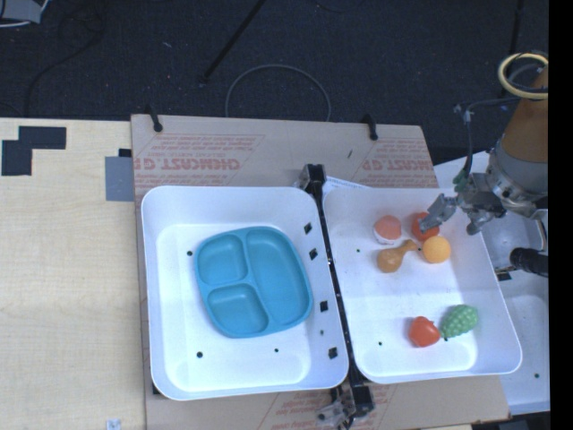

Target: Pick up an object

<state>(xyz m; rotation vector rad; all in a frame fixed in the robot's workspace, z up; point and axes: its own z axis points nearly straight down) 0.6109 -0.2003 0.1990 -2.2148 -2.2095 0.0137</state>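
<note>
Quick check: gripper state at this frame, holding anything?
Gripper: cannot be told; it hangs over the right bin by the red toy.

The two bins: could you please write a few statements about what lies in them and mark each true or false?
1. The blue tray lies in the left bin. True.
2. The orange ball lies in the left bin. False: it lies in the right bin.
3. The green toy touches the red toy. True.
4. The claw hangs over the blue tray. False: it is at the right bin's far right corner, near the orange ball.
5. The blue tray has three compartments. True.
</note>
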